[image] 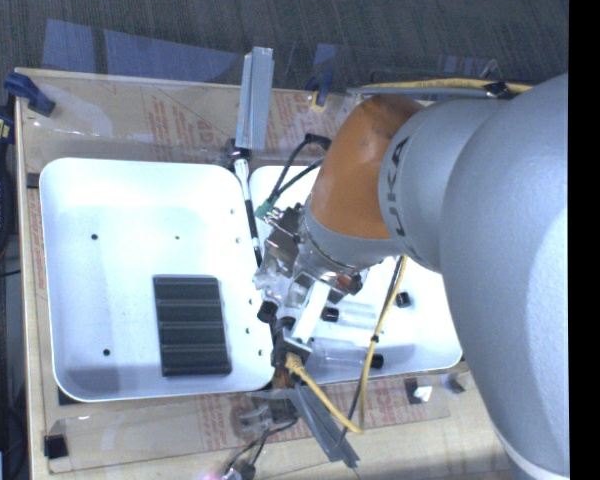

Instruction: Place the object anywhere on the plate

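Arm (450, 218): reaches in from the right, low over the right bin (435, 353).
Gripper (285, 303): near the bins' shared edge; jaw state cannot be told.
Plate (191, 325): dark, ribbed, rectangular; lies in the left bin (80, 218), toward its near side.

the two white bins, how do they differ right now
The left bin lies open to the camera, while the right bin is largely covered by the arm and its gripper. The left bin holds a dark ribbed rectangular plate on its floor; the right bin's visible floor shows small dark items I can't identify. Both are shallow, white and round-cornered, side by side on the bench.
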You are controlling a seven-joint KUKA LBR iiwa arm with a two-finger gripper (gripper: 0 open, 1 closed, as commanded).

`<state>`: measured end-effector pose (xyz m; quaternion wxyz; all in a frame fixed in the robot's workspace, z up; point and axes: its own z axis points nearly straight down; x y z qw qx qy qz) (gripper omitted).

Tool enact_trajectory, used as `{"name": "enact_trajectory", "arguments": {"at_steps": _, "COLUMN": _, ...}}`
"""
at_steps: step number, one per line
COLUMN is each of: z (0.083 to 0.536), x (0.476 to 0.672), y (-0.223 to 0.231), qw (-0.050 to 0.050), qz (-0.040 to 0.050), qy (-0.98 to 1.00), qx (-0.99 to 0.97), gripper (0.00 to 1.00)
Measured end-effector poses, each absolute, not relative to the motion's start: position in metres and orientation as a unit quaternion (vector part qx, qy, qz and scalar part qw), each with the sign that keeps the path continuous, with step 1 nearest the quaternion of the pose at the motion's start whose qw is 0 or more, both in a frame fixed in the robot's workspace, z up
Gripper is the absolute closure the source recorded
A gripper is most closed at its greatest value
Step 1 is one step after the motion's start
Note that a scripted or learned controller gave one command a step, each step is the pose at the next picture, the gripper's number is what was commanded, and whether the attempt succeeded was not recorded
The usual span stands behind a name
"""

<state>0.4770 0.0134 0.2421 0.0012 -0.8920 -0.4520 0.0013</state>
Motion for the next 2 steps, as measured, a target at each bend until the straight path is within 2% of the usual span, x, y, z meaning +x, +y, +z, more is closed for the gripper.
{"name": "enact_trajectory", "arguments": {"at_steps": 1, "z": 0.19, "x": 0.475, "y": 0.093, "qw": 0.002, "qz": 0.003, "qy": -0.553, "qx": -0.833, "gripper": 1.0}}
{"name": "enact_trajectory", "arguments": {"at_steps": 2, "z": 0.162, "x": 0.498, "y": 0.16, "qw": 0.001, "qz": 0.0035, "qy": -0.359, "qx": -0.933, "gripper": 1.0}}
